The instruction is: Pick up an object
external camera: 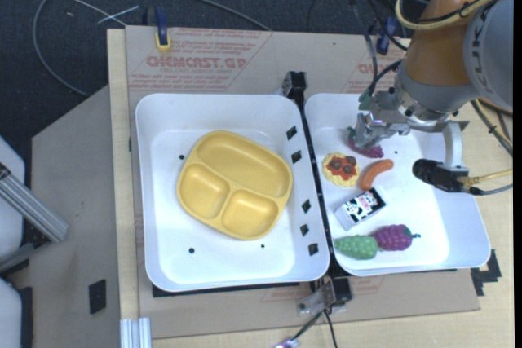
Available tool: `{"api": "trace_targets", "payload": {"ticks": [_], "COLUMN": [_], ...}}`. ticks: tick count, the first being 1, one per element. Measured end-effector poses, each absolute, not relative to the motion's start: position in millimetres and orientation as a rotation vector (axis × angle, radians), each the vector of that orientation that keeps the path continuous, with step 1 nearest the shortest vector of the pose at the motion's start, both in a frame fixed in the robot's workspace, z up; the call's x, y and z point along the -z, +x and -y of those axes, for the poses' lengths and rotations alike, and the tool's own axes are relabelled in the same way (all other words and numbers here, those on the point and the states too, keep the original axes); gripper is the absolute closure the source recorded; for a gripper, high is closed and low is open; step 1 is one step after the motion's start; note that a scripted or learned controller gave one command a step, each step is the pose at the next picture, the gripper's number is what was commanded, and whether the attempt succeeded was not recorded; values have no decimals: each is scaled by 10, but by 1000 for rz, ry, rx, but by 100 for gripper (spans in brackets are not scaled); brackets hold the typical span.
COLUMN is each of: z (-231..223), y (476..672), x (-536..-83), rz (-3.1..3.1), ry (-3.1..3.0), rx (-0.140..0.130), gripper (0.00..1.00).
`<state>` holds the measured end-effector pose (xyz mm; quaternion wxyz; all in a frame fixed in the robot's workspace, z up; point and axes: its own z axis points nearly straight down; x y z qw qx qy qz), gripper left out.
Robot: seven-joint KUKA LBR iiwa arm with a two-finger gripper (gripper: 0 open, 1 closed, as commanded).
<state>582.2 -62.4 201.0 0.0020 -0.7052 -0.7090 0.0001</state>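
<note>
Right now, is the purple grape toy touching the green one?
Touching. In the camera view the purple grapes sit right against the green grapes, with no white bin floor between them.

Grey arm [457, 28] reaches from right, gripper [369, 134] lowered.

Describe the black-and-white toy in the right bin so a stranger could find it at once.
Look in the right bin, among the toy food. Just below the small pizza and the sausage lies a small carton. It alone is boxy and black-and-white; the grapes beneath are purple.
</note>
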Motion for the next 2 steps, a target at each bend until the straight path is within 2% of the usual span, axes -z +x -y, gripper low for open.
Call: {"api": "trace_targets", "payload": {"ticks": [1, 2], "z": [83, -402], "y": [5957, 5884], "x": [-2026, -2073], "rz": [2229, 2226], "ry": [-2213, -2213], "rx": [5, 2], "gripper": [100, 100]}}
